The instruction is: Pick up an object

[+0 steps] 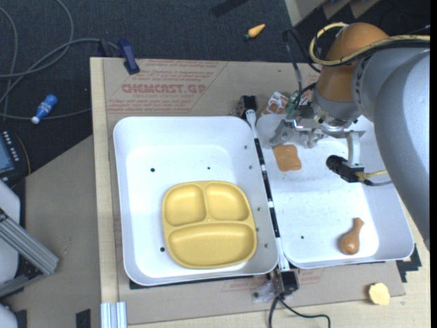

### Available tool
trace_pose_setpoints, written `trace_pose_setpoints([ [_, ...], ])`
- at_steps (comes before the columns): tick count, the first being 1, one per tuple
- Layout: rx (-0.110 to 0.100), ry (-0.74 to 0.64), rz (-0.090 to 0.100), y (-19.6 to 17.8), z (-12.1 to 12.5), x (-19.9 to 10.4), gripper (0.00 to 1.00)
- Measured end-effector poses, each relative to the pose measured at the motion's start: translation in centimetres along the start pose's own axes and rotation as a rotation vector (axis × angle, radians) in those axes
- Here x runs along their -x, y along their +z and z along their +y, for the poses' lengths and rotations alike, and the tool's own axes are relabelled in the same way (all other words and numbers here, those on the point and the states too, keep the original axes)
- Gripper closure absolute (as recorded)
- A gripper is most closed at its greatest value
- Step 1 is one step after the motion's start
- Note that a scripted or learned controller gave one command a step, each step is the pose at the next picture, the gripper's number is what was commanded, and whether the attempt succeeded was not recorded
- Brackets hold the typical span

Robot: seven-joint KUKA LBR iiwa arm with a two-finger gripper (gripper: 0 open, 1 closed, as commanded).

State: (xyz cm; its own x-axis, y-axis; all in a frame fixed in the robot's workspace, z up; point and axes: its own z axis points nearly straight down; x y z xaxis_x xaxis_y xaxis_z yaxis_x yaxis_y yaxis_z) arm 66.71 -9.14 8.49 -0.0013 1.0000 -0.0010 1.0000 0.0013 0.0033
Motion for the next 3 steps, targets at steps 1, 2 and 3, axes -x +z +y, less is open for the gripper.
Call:
trace_pose_setpoints([
  [1,-0.006,0.002,0.001,0.00,-2.06,0.00,0.00],
  [2,-0.005,0.001,0.001,0.01,-2.01,-0.01,0.00],
  [3,-0.005,0.001,0.001,0.01,-2.01,-0.01,0.00],
])
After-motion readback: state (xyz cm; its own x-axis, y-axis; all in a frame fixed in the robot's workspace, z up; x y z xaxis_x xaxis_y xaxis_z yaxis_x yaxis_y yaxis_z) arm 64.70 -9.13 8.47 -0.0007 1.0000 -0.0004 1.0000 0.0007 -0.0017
